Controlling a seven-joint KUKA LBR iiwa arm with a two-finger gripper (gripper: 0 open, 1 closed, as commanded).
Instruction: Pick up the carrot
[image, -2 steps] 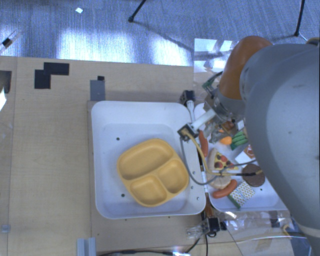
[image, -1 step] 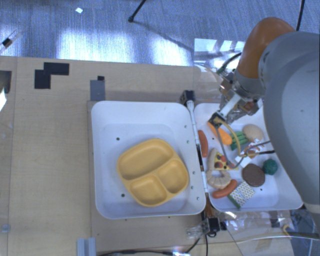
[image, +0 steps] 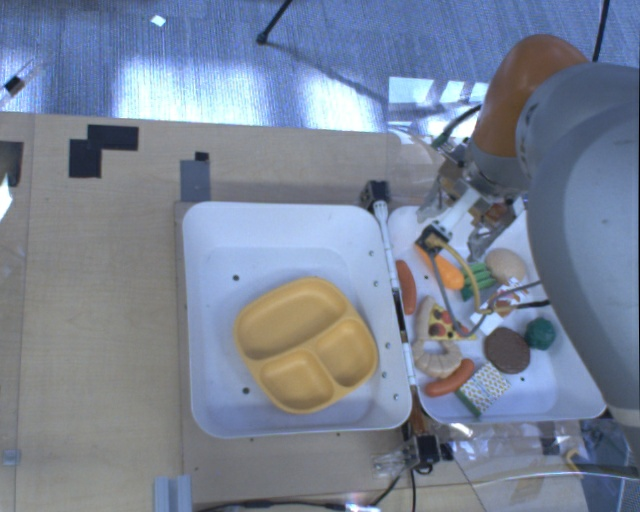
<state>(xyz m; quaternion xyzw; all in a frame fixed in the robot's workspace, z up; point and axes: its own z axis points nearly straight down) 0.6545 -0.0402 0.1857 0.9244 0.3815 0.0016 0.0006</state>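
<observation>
The carrot, orange with a green leafy end, lies in the upper part of the right bin among toy foods. My gripper hangs just above and behind it, reaching down from the grey arm with its orange band. Its two fingers stand apart, one finger on the left and the other on the right, and nothing shows between them. The carrot rests on the bin floor.
Around the carrot lie a red sausage, a pizza slice, a donut, a brown patty, a green ball and a pale bun. The left bin holds a yellow divided plate.
</observation>
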